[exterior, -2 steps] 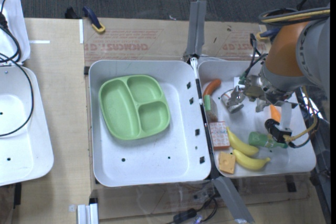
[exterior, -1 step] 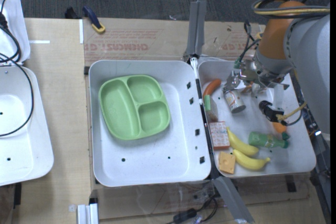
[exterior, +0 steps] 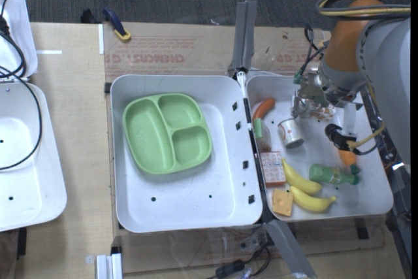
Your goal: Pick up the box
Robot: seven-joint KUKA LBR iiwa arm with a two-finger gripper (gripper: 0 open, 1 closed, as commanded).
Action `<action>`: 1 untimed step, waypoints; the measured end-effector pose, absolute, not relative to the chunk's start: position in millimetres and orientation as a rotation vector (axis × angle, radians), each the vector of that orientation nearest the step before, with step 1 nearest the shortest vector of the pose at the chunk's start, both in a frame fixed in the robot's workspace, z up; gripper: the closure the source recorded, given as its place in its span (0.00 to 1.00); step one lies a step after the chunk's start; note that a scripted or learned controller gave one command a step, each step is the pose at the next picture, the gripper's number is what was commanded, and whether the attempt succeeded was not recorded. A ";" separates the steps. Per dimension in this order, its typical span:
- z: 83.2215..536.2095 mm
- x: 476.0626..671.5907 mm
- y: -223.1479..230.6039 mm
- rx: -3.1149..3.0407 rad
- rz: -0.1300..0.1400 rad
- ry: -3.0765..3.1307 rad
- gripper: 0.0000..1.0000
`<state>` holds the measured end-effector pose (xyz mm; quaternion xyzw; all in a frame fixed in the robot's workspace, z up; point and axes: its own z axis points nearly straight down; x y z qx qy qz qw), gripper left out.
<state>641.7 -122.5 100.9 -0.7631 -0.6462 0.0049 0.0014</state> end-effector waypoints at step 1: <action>100.7 641.7 -122.2 -2.395 0.016 -2.028 0.00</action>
